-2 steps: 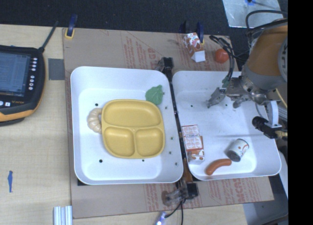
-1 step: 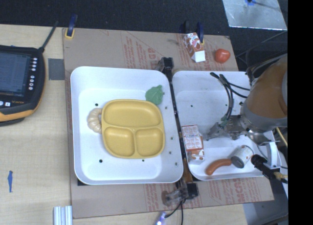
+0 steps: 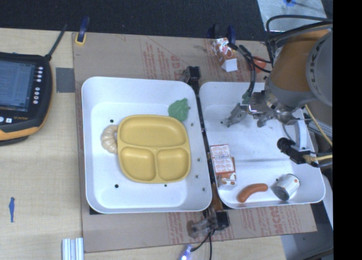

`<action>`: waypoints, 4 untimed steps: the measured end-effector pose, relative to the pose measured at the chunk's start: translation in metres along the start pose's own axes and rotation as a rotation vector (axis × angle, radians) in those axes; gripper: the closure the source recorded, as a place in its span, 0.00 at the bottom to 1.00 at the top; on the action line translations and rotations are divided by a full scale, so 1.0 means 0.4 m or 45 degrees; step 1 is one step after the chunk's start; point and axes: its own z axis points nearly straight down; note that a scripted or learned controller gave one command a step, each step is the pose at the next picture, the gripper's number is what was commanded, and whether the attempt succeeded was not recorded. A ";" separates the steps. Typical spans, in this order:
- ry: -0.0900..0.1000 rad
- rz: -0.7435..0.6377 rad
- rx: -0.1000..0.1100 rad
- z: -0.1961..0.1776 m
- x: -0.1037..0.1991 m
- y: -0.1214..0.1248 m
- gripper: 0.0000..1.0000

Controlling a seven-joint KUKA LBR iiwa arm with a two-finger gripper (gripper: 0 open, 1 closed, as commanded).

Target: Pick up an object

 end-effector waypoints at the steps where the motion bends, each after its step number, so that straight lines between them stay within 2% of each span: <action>1: -0.002 -0.001 0.004 0.115 0.045 -0.006 0.00; 2: -0.002 0.003 -0.001 -0.046 -0.138 0.055 0.00; 3: -0.001 -0.001 0.002 -0.071 -0.139 0.054 1.00; 4: -0.002 -0.005 0.003 -0.097 -0.141 0.055 1.00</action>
